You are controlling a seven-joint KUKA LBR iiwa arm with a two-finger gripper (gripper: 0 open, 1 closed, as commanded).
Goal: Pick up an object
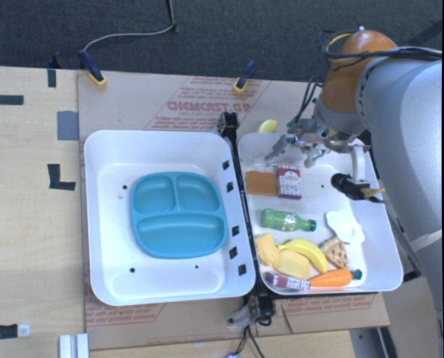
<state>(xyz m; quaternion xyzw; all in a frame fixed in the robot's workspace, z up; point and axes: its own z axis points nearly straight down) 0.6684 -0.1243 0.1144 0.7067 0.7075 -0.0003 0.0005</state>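
My gripper (297, 148) hovers over the far end of the right bin (378, 233), its fingers spread open with nothing between them. Just in front of it lie a small red and white box (288, 182) and a brown block (260, 183). Nearer the camera in the same bin are a green bottle (286, 220), a banana (309, 251), a yellow lump (278, 259), a waffle-like slice (335, 253), a carrot (330, 279), a red-ended tube (284, 280) and a white piece (345, 227).
The left bin (102, 200) holds a blue divided plate (180, 213). A small yellow thing (266, 126) sits at the far rim of the right bin. The grey arm (401, 125) fills the right side. Black clips line the wall between the bins.
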